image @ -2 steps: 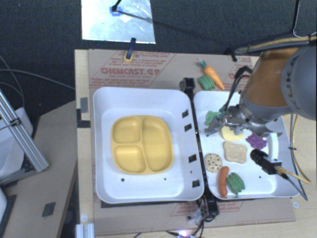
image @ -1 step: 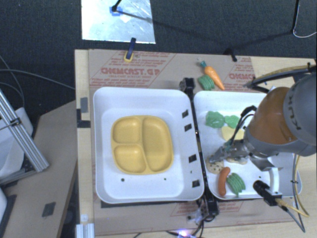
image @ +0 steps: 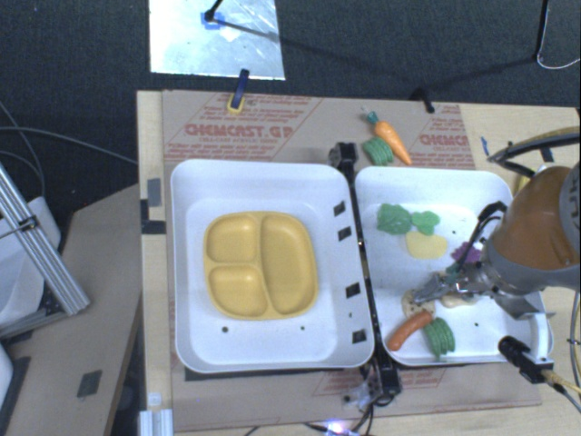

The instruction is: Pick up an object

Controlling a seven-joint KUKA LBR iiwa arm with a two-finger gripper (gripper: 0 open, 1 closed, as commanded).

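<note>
Toy carrot in bin [image: 410, 328]: orange, lying at a slant just below and left of the claw, near the right bin's front wall; nothing is gripping it.
Dark green toy [image: 440, 336]: ribbed, sitting just beside the carrot's right end, directly below the claw.
Cream piece [image: 457, 300]: pale flat shape lying right under the claw's fingers; whether they are touching it is not readable.
Claw [image: 432, 291]: hanging low over the right bin's front half, metal fingers pointing left; whether they are parted or pressed together cannot be told at this slant, and nothing is showing between them.
Yellow toy [image: 426, 245]: flat, resting above the claw, toward the bin's middle.
Green leafy toys [image: 405, 219]: two pieces lying side by side, farther above the claw, just past the yellow toy.
Purple toy [image: 469, 253]: small, peeking out up and right of the claw, against the arm.
Arm [image: 543, 234]: orange band and grey body reaching in from the claw's right.
Right bin [image: 495, 182]: white, shallow, holding the claw and the toys.
Left bin [image: 191, 198]: white, sitting well left of the claw.
Yellow divided plate [image: 260, 264]: three compartments, lying in the left bin.
Second toy carrot [image: 391, 138]: orange with green top, resting on the cardboard beyond the bins, well above the claw.
</note>
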